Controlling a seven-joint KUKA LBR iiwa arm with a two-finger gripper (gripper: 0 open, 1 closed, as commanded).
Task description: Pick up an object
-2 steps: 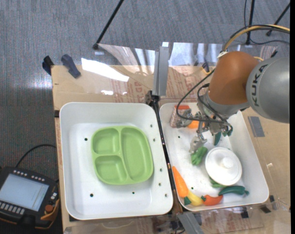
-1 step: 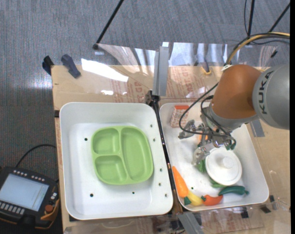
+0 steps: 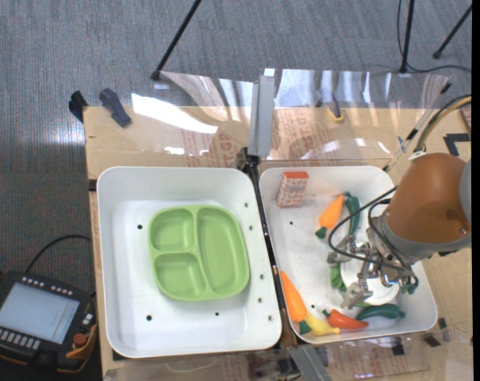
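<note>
Step in hand: the arm is low over the right bin, seemingly settling on something to grasp among the toy foods at about 4 o'clock of that bin.
Gripper: the gripper sits over a white round object, maybe a small plate or lid. Whether it is open, closed or gripping anything I cannot tell; metal parts and cables clutter the spot.
Task's things: candidates crowd together. A dark green piece lies just below the gripper, a red-orange pepper at 7 o'clock from it, and a long carrot near the bin's left wall with a yellow piece at its tip. A second carrot with a green piece beside it lies at 11 o'clock from the gripper, and a small orange-topped box stands well apart near the bin's far left corner.
Doing it well: my judgement is that one item should be chosen and straddled across its narrow width, coming down straight. Neighbours touching near the rim could be nudged or pinched along, and the shallow white piece looks hard to grip.
Left bin: the left bin bears a green divided plate.
Counter: the counter is brown board with a clear screen behind.
Writing: faint reddish lettering on the counter and print on the box are too small to read. No brand is legible.
</note>
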